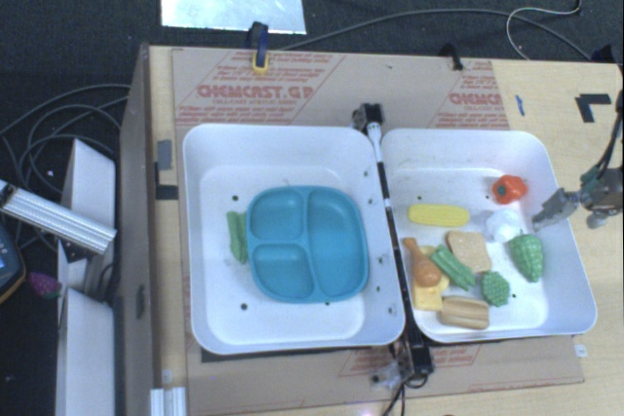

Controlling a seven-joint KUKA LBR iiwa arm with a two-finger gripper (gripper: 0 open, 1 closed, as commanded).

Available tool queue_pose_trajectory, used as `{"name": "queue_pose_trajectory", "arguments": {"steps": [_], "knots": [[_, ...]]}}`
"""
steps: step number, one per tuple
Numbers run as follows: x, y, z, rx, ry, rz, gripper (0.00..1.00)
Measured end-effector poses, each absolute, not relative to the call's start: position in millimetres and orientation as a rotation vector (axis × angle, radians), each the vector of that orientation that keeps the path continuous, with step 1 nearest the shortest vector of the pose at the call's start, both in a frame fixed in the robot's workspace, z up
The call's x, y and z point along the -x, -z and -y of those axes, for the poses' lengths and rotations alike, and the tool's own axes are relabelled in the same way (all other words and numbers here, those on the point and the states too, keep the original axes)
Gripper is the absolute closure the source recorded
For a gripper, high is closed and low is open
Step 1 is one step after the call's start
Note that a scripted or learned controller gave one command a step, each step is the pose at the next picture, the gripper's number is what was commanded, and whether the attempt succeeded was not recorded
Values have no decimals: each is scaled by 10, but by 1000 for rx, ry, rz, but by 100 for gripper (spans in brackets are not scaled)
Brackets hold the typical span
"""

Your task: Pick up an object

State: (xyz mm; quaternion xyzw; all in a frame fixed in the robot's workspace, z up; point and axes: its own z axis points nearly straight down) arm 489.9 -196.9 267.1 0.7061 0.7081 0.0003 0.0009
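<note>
A: Nearest stuff in the right bin (563, 227)?
B: Bread roll (464, 312) at the front, w/ a green veg (495, 287) & a toast slice (470, 250) just behind. Corn cob (438, 214) mid-bin, tomato (508, 189) farther back.
A: Left bin (210, 209)?
B: Held a blue divided plate (307, 243), green pod (237, 237) touching its left rim.
A: Pincer (548, 209)?
B: At the right bin's right wall, near the tomato; open or closed, couldn't tell.

grey metal end effector (561, 207), blurred fingers

Toy food (466, 268) crowding right bin's (458, 147) near half; bare floor toward its far wall
</note>
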Motion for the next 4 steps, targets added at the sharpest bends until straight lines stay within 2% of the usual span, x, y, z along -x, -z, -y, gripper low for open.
{"name": "queue_pose_trajectory", "arguments": {"steps": [1,2,3,4], "knots": [[-4866,-1581,1307,-2219,0,-2225,0],[-5889,-1389,911,-2217,-2,-2225,0],[-5582,-841,1423,-2219,1,-2222,0],[-6281,-851,1094,-2215,-4,-2224,0]]}}
